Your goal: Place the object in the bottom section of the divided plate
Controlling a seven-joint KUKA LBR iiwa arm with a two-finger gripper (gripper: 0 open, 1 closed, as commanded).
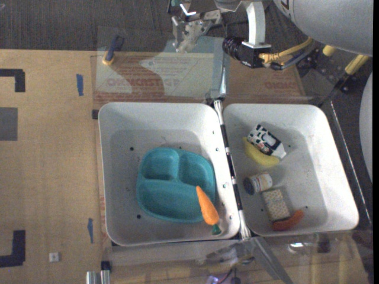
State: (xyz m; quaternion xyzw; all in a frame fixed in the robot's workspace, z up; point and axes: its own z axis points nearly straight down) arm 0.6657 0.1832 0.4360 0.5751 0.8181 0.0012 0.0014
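Left bin (112, 158), teal divided plate (172, 179), carrot (206, 206) on rim, claw (190, 31) state unclear

Two white bins sit side by side on the desk: the left bin (112, 158) and the right bin (331, 176). The left one holds one teal divided plate (169, 188) with three sections, and one carrot (206, 206) lying across the plate's lower right edge. The right one holds five things: one black-and-white carton (265, 139), one banana (260, 155), one small jar (259, 183), one cracker-like block (276, 203) and one sausage (288, 220).
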